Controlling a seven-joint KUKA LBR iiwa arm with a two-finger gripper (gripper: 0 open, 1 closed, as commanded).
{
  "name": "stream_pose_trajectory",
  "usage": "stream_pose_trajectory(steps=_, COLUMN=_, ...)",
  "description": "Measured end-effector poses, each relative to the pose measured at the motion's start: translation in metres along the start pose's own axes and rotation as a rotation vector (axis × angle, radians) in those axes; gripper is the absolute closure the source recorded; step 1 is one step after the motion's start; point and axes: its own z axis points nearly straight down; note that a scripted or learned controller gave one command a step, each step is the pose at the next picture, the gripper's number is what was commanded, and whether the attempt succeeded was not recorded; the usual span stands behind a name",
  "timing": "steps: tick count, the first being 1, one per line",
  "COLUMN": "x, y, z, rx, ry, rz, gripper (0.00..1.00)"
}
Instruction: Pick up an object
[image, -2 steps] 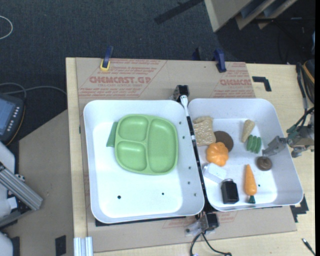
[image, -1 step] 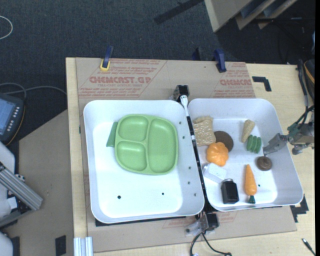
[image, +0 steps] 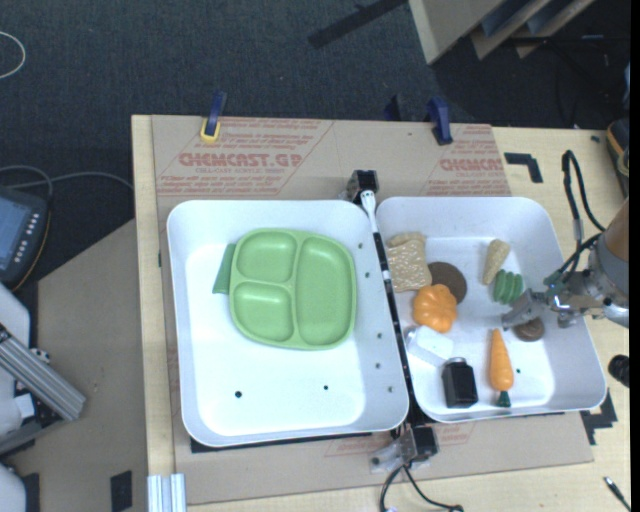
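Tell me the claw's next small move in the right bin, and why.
Probably a short drop straight down. The claw sits at the right bin's right side, over a small brown piece, beside the green item and above the carrot. No item shows between its fingers, so nothing looks picked up yet.

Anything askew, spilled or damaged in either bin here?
Nothing stands out. The green divided plate lies flat in the left bin. The carrot, orange pepper and black block lie loose but inside the right bin. The end effector is over that bin.
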Motion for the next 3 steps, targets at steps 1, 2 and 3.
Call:
stream_pose_trajectory(steps=1, x=-0.001, y=0.002, z=0.043, rx=-0.001, ry=0.000, rz=0.000, gripper=0.00)
stream_pose_trajectory(steps=2, x=-0.004, y=0.003, z=0.080, rx=-0.007, ry=-0.007, rz=0.003, gripper=0.00)
stream_pose_trajectory(steps=3, x=-0.002, y=0.003, z=0.070, rx=-0.008, ry=-0.005, rz=0.001, gripper=1.00)
